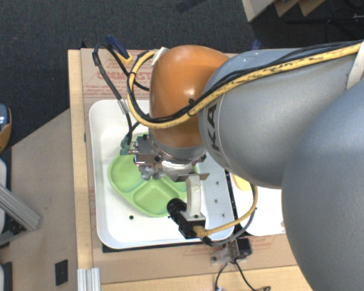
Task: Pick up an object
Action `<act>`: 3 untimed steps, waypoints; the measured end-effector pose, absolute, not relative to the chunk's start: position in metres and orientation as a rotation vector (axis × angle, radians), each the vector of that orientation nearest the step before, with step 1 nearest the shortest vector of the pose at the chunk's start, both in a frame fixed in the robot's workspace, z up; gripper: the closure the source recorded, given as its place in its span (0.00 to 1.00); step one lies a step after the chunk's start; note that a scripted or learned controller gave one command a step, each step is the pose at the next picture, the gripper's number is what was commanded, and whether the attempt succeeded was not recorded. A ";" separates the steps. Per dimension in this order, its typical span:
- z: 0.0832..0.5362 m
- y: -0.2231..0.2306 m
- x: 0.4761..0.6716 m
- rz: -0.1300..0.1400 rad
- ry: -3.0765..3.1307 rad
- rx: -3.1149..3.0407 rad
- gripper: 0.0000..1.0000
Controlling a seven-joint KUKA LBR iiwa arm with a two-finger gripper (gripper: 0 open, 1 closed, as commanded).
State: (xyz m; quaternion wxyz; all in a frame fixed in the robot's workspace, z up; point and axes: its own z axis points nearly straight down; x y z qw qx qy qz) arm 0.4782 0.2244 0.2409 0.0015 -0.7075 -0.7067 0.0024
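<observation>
- My gripper (155, 170) hangs under the orange wrist band, low over the left bin (103, 162), and my own wrist housing covers its working end, so I cannot tell whether it is released or clenched.
- Directly beneath it lies the green divided plate (130, 183), the one candidate I can make out for picking; it spreads from under my wrist toward 7 and 8 o'clock.
- Whether I am touching the plate or just above it, I cannot tell from this angle.
- To do this step well, I judge I should aim for a raised edge or the ridge between compartments, since a flat plate floor gives two fingers nothing to bite.
- I would lift slowly and straight up; a shallow plate gripped off-centre is likely to tilt and slip.
- A black attachment (183, 218) juts from my wrist toward 5 o'clock, with a yellow cable (242, 217) looping out at 4 o'clock; I would keep both from dragging on the bin wall.
- The left bin holds the plate and a small dark speck (130, 217) on its floor at 7 o'clock.
- The right bin (267, 223), at 3 to 4 o'clock, sits largely under my arm; a pale yellow thing (242, 183) peeks out there, too hidden to name.
</observation>
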 end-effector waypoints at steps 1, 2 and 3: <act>0.391 0.224 0.537 -0.029 -2.230 -2.226 1.00; 0.301 0.155 0.476 0.017 -2.211 -2.224 1.00; 0.103 0.091 0.478 0.009 -2.211 -2.226 1.00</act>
